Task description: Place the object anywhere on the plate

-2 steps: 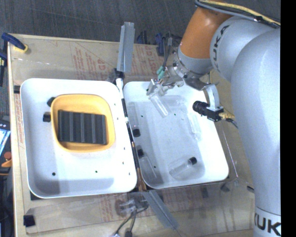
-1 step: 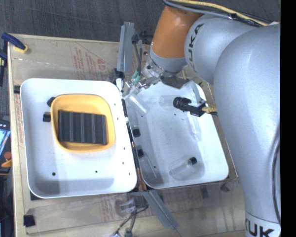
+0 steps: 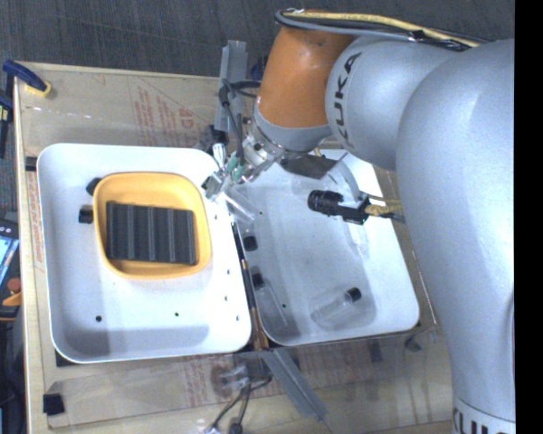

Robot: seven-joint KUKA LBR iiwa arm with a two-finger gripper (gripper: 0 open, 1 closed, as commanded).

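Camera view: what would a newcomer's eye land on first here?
The big grey arm with its orange band, filling the right side above the right bin. Next, the yellow plate with a dark ridged centre, sitting in the left bin.

Grey arm (image 3: 434, 152) — orange band (image 3: 299, 70), black KUKA lettering (image 3: 347, 89)

Robot lab: KUKA arm (image 3: 407, 107), bench bins (image 3: 59, 333)

Gripper (image 3: 224, 181) low, arm (image 3: 416, 125) extended leftward
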